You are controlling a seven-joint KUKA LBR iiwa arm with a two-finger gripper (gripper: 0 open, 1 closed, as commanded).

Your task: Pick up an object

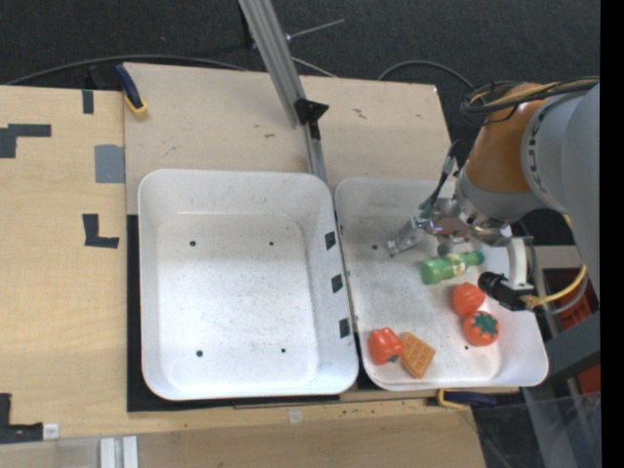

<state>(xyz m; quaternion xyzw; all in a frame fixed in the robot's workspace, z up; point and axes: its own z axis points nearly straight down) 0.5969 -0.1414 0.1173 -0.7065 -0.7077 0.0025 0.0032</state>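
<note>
Gripper [402, 243] sits over the right bin [390, 198], fingers spread, nothing between them. Nearest object is a green bottle [449, 266] with a pale cap, lying on its side just right of the fingertips, not touching.

Grey arm [570, 154] reaching in from three o'clock, orange band [497, 159] above the wrist, wrist bent down toward nine o'clock, gripper [402, 244] low, metal fingers [398, 247] angled toward seven o'clock with nothing between them
</note>
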